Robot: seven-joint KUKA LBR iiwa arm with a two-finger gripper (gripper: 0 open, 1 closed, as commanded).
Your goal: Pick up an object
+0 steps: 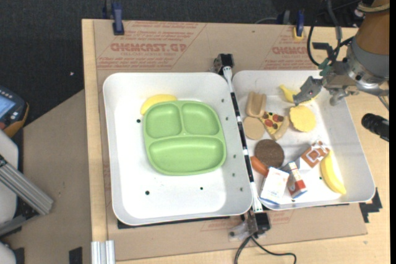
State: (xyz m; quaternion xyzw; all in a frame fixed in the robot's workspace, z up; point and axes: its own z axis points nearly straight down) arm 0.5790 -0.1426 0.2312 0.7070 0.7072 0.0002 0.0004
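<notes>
Hovering over the crowded right bin (365,161), nothing picked yet.

I see the gripper (307,91) at the frame's upper right, above the yellow round piece (302,119) and just beside a small yellow item (286,93); whether it is open or closed I cannot tell. My worry: the toys lie packed together, so a descent could nudge neighbours or pinch two at once.
</notes>
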